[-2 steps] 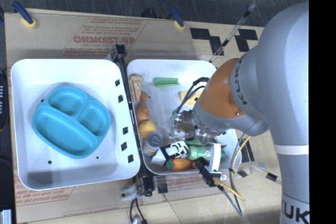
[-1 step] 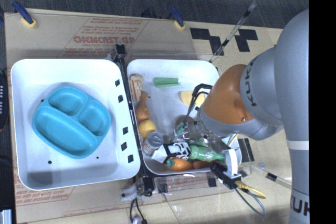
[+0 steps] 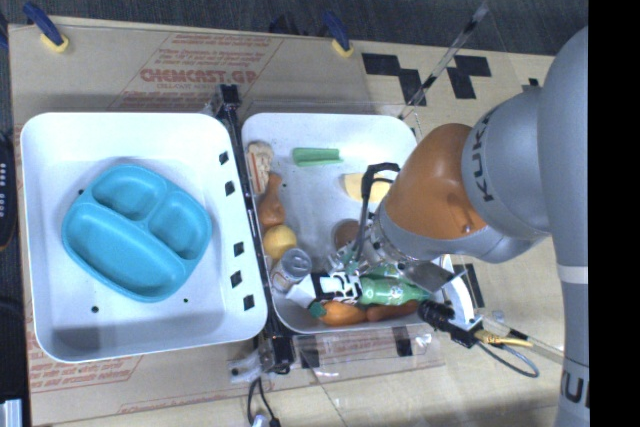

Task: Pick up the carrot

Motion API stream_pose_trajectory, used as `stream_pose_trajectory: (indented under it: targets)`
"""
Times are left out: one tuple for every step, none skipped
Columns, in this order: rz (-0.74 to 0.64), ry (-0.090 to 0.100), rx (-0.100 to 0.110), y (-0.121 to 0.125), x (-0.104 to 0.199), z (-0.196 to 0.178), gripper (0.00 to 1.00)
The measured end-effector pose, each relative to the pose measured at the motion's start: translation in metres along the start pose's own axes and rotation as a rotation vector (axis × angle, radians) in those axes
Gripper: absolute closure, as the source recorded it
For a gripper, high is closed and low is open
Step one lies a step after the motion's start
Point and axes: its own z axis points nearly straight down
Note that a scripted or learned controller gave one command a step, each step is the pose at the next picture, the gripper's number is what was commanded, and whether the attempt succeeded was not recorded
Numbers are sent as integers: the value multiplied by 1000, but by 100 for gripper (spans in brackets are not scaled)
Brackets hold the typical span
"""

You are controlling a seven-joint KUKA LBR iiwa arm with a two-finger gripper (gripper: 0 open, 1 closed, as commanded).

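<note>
The arm [image 3: 520, 175], grey with an orange band, covers much of the right bin [image 3: 300, 130] and hides that bin's right wall and part of its floor. The gripper [image 3: 352, 267] sits low over the bin's near end, but its fingertips merge with the clutter under it, so whether they are apart or together cannot be told. The carrot [image 3: 338, 314] lies against the right bin's near wall, just below the gripper, its right end running under a green bottle [image 3: 392, 292] that lies across it. Nothing shows it between the fingers.

The brown bench [image 3: 190, 65] carries red print beyond the bins; past its far edge the floor is dark. The left bin [image 3: 45, 215], touching the right bin's left wall, holds a blue divided plate [image 3: 135, 230]. Inside the right bin, a green block [image 3: 316, 155] lies near the far wall, a yellow round fruit [image 3: 279, 240] near the left wall, and a small metal can [image 3: 294, 265] just in front of that fruit.
</note>
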Motion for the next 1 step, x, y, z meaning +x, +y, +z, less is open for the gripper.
stream_pose_trajectory:
  targets:
    - [-75, -8, -2, 2, 4, -145, 100]
